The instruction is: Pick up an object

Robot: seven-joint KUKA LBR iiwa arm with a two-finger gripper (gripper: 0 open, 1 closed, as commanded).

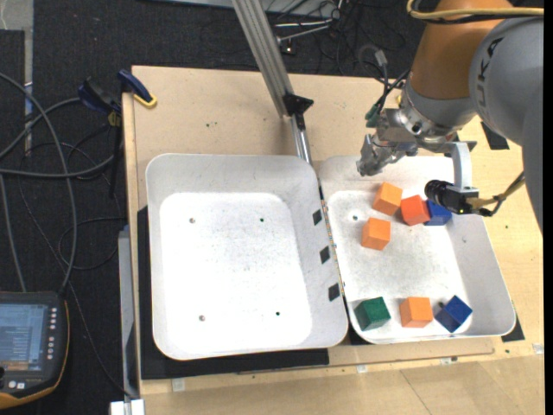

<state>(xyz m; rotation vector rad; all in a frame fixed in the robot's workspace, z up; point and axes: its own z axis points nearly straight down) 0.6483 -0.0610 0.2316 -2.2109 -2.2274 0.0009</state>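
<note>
The right bin (484, 275) holds several small blocks. An orange block (388, 198) lies near its far edge, with a red block (414, 209) and a blue block (438, 213) just to its right. Another orange block (376, 233) sits a little nearer. Along the near edge lie a green block (373, 312), an orange block (416, 311) and a blue block (453, 313). My gripper (371, 164) hangs over the bin's far left corner, up and left of the far orange block, with nothing visibly between its fingers.
The left bin (229, 249) lies beside the right one. A slanted metal pole (263, 46) runs down to the gap between the bins. Blue clamps (117, 89) sit at the bench's far left corner. A teach pendant (30, 344) lies at lower left.
</note>
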